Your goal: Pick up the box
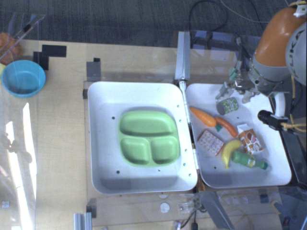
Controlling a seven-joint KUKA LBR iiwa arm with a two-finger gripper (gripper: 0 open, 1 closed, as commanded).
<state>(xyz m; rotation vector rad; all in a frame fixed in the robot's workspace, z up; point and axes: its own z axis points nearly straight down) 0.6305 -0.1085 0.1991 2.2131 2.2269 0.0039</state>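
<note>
Pincer (236, 91) hangs spread open right above a small can (227, 105), gripping nothing. The box (250, 141) sits well apart, beside the banana (230, 151).

This is a robotics lab, a test cell and not a home or kitchen. A pale wooden counter (57, 143) carries two shallow white bins (96, 143) set side by side and joined by metal brackets (182, 56). A grey industrial arm with an orange band (278, 32) reaches in from the right. Loose black cables (206, 8) trail across dark carpet beyond the counter. Black tape marks (48, 54) sit on the wood. The goods in the right bin (283, 176) are toy food, among them a plastic carrot (202, 116) and banana (229, 151).
</note>
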